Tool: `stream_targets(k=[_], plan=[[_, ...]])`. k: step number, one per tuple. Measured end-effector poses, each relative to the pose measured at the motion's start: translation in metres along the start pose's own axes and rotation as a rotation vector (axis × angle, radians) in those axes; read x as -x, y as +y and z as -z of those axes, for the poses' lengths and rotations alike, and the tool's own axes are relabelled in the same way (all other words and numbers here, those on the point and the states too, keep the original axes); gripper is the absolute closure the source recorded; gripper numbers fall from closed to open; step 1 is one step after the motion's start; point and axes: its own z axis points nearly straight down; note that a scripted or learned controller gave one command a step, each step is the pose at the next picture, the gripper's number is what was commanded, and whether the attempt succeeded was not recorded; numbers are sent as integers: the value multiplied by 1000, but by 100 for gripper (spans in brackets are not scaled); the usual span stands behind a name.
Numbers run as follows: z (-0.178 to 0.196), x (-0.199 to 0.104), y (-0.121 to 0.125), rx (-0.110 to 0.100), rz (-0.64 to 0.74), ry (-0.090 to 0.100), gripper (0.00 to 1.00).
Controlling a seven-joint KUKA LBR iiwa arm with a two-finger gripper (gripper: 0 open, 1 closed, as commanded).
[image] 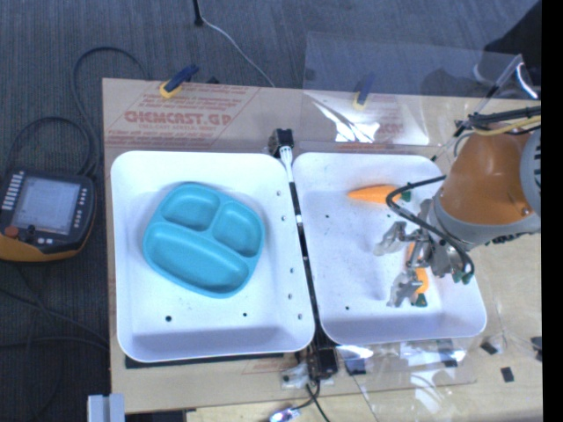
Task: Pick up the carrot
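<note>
The carrot (373,194), orange with a green end, lies on its side in the far part of the right bin (339,262). My gripper (390,271) hovers low over the near right part of that bin, about a hand's width nearer than the carrot and apart from it. Its two fingers (389,236) point left and stand spread open, with bare bin floor between the tips. A small orange and green piece (420,280) shows close under the base of the fingers; I cannot tell what it is.
The left bin (132,236) holds a blue divided plate (205,237). A black divider (299,227) runs between the bins. A teach pendant (44,214) lies on the floor at the left. The arm's orange band (484,183) hangs over the right bin's right edge.
</note>
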Motion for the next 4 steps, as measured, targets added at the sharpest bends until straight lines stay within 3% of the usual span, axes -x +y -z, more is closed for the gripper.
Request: stream_targets(k=[1, 2, 3, 4], plan=[[-23, -19, -45, 3, -106, -11, 0], [-24, 27, -42, -3, -326, -12, 0], [-11, 30, -43, -7, -324, -23, 100], [16, 14, 29, 1, -415, -1, 100]])
